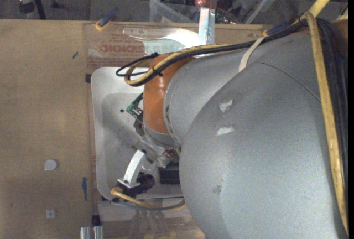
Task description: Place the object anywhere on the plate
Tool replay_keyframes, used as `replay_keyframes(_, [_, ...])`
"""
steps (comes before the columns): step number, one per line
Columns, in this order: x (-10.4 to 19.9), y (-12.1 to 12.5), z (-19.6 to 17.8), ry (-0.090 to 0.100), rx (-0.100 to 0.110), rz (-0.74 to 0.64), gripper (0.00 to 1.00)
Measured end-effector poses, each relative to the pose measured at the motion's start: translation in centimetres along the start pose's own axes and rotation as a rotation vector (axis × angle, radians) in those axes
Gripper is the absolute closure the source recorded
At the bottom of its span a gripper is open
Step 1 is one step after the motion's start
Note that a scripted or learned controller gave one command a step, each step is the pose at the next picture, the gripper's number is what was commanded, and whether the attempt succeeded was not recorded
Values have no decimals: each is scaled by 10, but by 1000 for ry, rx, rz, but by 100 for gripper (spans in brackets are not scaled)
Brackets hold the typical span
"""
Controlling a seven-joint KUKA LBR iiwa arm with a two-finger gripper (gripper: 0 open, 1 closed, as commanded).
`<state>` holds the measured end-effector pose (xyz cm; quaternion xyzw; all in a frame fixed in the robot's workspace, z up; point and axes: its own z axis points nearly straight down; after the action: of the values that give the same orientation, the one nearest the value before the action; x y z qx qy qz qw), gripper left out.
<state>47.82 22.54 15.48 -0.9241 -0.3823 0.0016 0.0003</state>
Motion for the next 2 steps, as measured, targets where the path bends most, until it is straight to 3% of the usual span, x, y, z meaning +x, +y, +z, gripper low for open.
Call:
replay_keyframes(1, [-33, 34, -61, 0, 0, 106, 100])
replay_keyframes(2, [-23, 24, -11, -1, 2, -394, 100])
